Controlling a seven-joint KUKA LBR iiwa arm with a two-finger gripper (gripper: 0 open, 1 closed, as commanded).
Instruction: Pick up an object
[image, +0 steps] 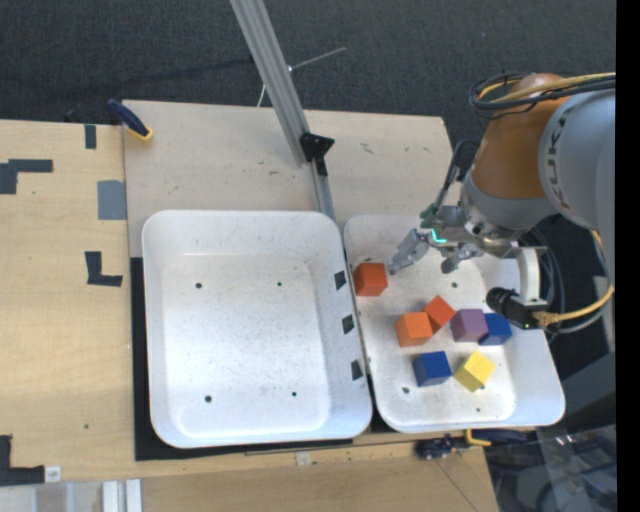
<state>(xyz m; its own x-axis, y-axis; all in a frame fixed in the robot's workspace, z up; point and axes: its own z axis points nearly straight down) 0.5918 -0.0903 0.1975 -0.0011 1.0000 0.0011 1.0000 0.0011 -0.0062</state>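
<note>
- Camera view: your tool (428, 251) hangs over the upper part of the right bin (535, 405), with its two fingers spread and nothing between them.
- One finger (405, 253) points down-left toward the lone orange-red cube (370, 279), which sits near the bin's left wall, just beside that fingertip but, as far as you can see here, not touched.
- The other finger (452, 258) is apart from every block.
- The remaining candidates lie lower in the same bin: an orange cube (413, 328) touching a second orange cube (441, 312), a purple cube (467, 324) against a blue block (497, 329), then a blue cube (432, 368) and a yellow cube (476, 371) near the front.
- The left bin (160, 240) carries nothing you'd pick.
- Where you stand: nothing lifted, nothing gripped. I'd judge you're at the approach, likely lining up on the orange-red cube.
- Still to do: straddle a block, close on it, and raise it off the bin floor.
</note>
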